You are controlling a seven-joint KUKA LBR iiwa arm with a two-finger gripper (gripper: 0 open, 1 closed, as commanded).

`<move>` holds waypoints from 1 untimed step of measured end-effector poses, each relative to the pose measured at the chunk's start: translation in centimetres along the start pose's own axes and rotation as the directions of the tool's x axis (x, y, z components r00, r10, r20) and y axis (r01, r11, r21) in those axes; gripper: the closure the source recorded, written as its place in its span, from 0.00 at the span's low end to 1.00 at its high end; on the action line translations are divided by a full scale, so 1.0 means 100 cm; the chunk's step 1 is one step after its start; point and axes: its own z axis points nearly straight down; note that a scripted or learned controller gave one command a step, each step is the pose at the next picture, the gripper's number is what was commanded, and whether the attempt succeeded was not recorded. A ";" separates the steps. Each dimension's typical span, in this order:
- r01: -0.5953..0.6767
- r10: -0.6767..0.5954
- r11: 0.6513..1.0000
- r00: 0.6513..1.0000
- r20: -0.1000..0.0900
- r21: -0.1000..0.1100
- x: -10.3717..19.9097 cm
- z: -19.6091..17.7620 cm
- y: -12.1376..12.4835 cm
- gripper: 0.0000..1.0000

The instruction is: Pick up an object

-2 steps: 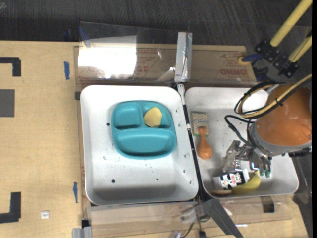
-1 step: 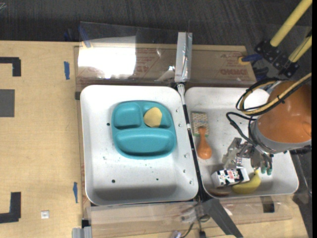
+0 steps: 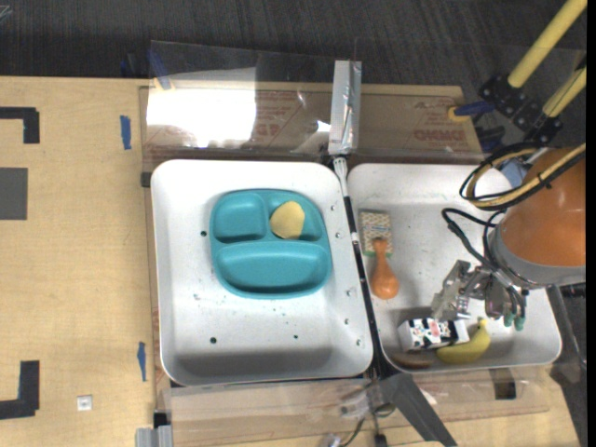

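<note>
Banana point(image 3: 468, 345) lies at the near edge of the right bin point(image 3: 419, 189), beside a small box point(image 3: 426, 332). Your claw point(image 3: 453, 298) hovers just above them; its opening I cannot tell.

Both bins point(image 3: 177, 277) were white. The left bin held a teal divided plate point(image 3: 270, 254) with a yellow lump point(image 3: 288, 219). The right bin held an orange spoon-like piece point(image 3: 383, 277), a yellow banana point(image 3: 468, 345) and a black-and-white patterned box point(image 3: 428, 332).
</note>
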 end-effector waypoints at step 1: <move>-0.144 0.144 0.990 0.989 0.012 -0.003 -0.003 0.044 0.004 1.00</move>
